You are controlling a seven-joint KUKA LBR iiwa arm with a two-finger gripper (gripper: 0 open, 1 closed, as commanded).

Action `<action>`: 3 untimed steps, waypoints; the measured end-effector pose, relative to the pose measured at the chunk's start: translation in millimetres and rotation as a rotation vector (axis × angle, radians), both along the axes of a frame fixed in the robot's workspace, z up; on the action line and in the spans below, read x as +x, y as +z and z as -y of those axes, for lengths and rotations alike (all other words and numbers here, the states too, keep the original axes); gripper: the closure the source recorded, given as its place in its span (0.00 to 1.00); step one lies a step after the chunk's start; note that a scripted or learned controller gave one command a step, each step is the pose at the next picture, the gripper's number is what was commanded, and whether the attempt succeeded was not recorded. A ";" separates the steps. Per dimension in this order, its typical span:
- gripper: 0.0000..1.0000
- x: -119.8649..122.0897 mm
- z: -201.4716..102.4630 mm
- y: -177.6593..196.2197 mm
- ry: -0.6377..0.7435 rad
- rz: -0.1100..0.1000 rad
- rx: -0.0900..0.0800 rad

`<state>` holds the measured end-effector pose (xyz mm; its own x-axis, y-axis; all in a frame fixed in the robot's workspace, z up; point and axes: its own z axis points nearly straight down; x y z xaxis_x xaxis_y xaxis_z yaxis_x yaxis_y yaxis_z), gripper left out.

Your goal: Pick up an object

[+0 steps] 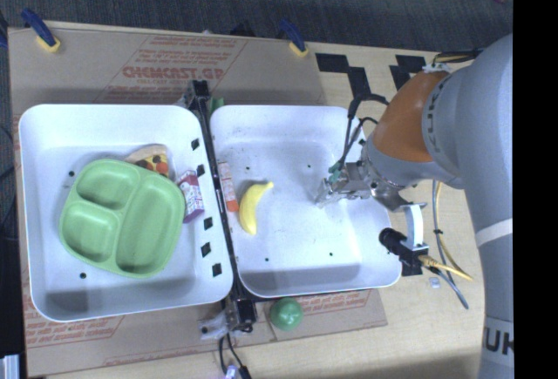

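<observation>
A yellow banana lies in the left part of the right bin. An orange and white stick-like item rests against that bin's left wall. My gripper is down in the right half of the right bin, well to the right of the banana, with nothing visible between its fingers. The grey arm with its orange band reaches in from the right and hides the bin's right wall.
The left bin holds a green divided plate, a pizza slice toy and a purple packet. A green ball sits on the cardboard in front of the bins. Blue clamps hold the cardboard's far edge.
</observation>
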<state>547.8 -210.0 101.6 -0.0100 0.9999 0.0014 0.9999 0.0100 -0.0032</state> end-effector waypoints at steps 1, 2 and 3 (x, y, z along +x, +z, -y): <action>1.00 -36.6 1.6 80.9 -0.007 0.003 -0.002; 0.00 -36.7 1.4 80.5 -0.006 0.003 -0.001; 0.00 -71.9 0.7 1.8 -0.003 -0.001 0.000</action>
